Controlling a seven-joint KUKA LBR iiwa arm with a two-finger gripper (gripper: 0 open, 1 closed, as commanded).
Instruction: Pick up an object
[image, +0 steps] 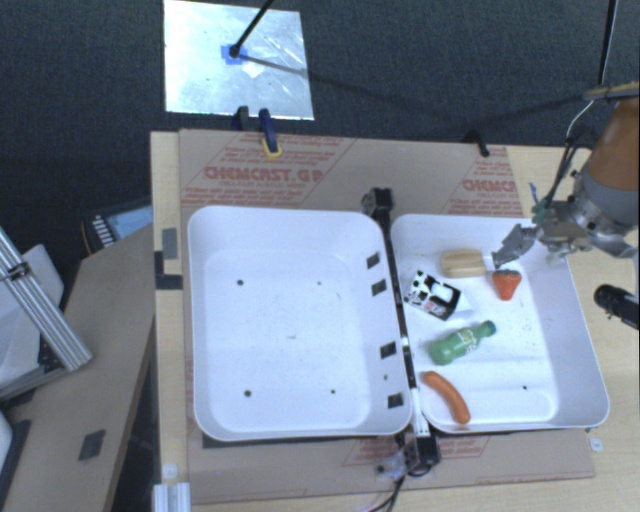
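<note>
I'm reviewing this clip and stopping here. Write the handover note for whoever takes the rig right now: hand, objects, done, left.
Hand: low over the right bin, near its upper right, with nothing visibly between its fingers; whether it is open or shut is unclear.
Objects, all in the right bin: tan block and small orange-red piece just beside the hand; black-and-white item; green bottle lying on its side; orange sausage shape near the front.
Done: arm is positioned over the objects.
Left: grasp one object and lift it.
</note>
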